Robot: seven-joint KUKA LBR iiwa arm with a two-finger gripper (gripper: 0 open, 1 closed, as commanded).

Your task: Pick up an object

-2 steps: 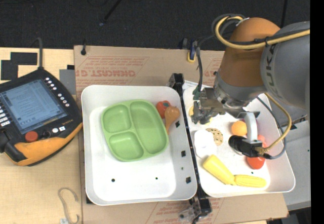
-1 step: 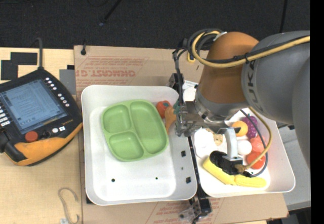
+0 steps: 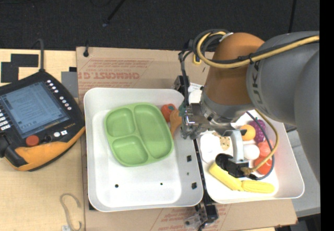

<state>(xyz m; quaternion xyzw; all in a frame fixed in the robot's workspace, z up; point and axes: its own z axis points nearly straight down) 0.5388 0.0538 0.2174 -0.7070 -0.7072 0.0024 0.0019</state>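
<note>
My gripper (image 3: 187,124) hangs low over the wall between the two bins, under the grey arm with its orange band. Just to its left, an orange and red toy (image 3: 170,113) lies at the right edge of the left bin (image 3: 99,172), touching or nearly touching the gripper. A green divided plate (image 3: 138,134) fills the upper part of that bin. In the right bin (image 3: 292,183) lie a yellow banana (image 3: 241,183), purple grapes (image 3: 259,129), a white egg (image 3: 251,151), a small yellow-orange piece (image 3: 247,133) and a red piece (image 3: 265,166). The arm hides the bin's upper part.
A teach pendant (image 3: 34,120) with a screen rests on the bench to the left of the bins. A metal hook (image 3: 70,209) lies near the bench's front left. The lower half of the left bin has bare floor.
</note>
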